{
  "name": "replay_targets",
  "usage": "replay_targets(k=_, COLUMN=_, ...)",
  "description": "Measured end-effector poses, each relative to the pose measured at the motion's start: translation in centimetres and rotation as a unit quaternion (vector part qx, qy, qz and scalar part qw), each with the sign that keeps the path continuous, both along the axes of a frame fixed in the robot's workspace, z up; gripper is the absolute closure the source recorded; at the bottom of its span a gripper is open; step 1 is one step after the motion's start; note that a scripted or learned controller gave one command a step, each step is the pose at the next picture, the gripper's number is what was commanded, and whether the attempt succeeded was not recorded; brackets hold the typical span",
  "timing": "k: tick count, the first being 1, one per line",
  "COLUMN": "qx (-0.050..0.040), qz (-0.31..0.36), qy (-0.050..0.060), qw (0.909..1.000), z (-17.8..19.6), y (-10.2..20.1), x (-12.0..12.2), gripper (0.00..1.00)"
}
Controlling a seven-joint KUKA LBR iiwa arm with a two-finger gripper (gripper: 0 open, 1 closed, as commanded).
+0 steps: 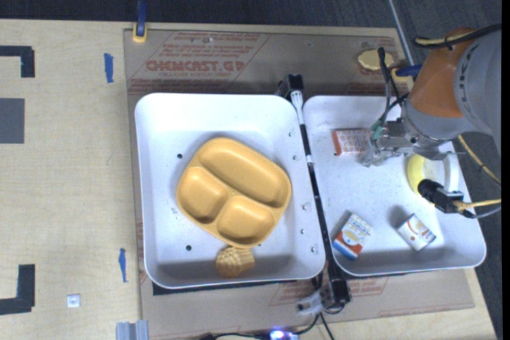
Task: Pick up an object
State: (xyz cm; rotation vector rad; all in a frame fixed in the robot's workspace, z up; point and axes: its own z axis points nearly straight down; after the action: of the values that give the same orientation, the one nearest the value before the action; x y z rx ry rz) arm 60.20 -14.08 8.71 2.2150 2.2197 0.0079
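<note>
My gripper [374, 153] hangs low in the right bin [398, 259], right beside a small red-and-white packet [349, 142] near the bin's back left. A yellow object [416, 171] shows partly from under the arm at the bin's right side. Two small cartons lie toward the bin's front: a white, blue and orange one [352, 236] and a white one with a red mark [417, 231]. In the left bin [159, 123] sits a large yellow three-compartment tray [232, 189], with a tan woven ball [235, 259] just in front of it.
The arm's grey body with its orange band [446, 87] covers the right bin's back right corner. A black cable connector [434, 193] hangs over the bin's right side. A black divider [307, 163] runs between the two bins.
</note>
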Motion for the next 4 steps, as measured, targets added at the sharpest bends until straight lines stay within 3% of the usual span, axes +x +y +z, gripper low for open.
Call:
replay_targets(k=1, qx=-0.0010, qz=-0.001, qy=0.002, qw=1.0000, z=4.2, y=-7.5, x=5.6, gripper=1.00)
replay_targets(k=2, qx=-0.0004, qz=0.000, qy=0.003, qw=1.0000, z=4.2, y=-7.4, x=5.6, gripper=0.00)
replay_targets(k=3, qx=0.0003, qz=0.000, qy=0.000, qw=1.0000, z=0.3, y=1.0, x=2.8, gripper=0.00)
replay_targets(k=4, qx=0.0002, qz=0.001, qy=-0.003, qw=1.0000, z=1.5, y=1.1, x=3.0, gripper=1.00)
